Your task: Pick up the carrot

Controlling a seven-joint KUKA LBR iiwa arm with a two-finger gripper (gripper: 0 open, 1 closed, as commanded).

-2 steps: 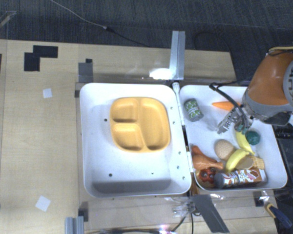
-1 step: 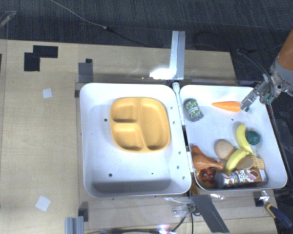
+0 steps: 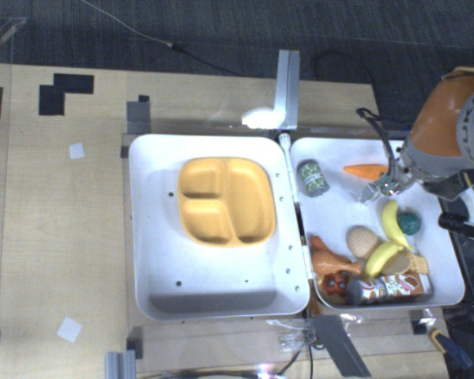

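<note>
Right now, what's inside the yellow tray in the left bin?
Nothing visible: the yellow tray shows three bare compartments. It sits flat in the left bin, so whatever lies beneath it is covered. The carrot is in the right bin.

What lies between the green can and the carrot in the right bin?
Nothing: in the camera view, bare white bin floor separates the green can from the carrot.

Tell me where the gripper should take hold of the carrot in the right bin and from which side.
Probably from above, across the carrot's thick middle. It lies flat, pointing sideways near the far wall of the right bin, with open floor in front. The gripper is already beside its right end; the can sits apart on its left.
</note>
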